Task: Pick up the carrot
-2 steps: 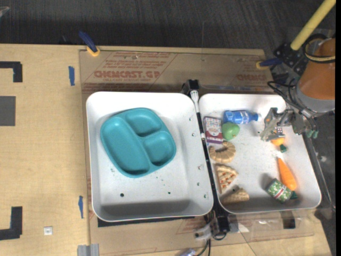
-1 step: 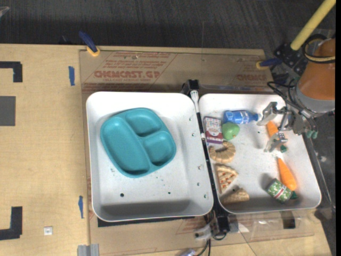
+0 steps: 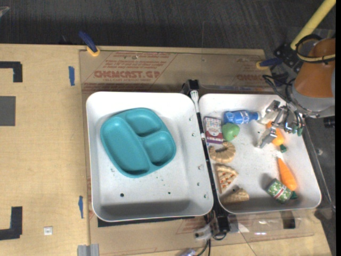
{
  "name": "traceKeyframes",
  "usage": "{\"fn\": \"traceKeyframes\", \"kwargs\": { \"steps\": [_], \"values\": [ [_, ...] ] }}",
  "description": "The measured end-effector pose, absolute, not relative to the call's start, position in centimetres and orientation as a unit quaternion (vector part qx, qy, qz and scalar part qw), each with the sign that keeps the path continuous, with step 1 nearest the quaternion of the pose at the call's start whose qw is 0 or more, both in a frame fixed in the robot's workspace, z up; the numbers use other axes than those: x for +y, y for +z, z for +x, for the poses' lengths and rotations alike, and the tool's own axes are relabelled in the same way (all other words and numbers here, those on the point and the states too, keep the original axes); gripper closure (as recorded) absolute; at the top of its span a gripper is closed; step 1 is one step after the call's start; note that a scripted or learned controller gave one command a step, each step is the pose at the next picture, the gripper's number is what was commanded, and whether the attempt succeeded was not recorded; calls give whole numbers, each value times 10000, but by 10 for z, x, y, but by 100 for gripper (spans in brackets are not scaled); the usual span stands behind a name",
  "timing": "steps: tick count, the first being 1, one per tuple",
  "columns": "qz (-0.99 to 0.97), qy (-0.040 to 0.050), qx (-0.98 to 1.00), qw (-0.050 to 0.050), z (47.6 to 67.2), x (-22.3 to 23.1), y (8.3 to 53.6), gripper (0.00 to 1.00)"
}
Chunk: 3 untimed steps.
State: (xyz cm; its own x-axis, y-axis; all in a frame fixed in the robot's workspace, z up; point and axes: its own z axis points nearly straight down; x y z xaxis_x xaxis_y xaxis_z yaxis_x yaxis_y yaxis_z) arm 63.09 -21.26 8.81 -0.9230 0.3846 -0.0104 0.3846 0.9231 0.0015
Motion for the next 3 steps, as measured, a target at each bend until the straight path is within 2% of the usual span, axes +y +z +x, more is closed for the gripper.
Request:
{"fn": "traceKeyframes", "kwargs": {
  "steps": [1, 2, 3],
  "values": [
    [1948, -11, 9808, 119, 635, -212, 103, 100],
    [1705, 18, 9853, 75, 647, -141, 145, 100],
    [1731, 6, 9849, 48, 645, -145, 142, 0]
  ]
}}
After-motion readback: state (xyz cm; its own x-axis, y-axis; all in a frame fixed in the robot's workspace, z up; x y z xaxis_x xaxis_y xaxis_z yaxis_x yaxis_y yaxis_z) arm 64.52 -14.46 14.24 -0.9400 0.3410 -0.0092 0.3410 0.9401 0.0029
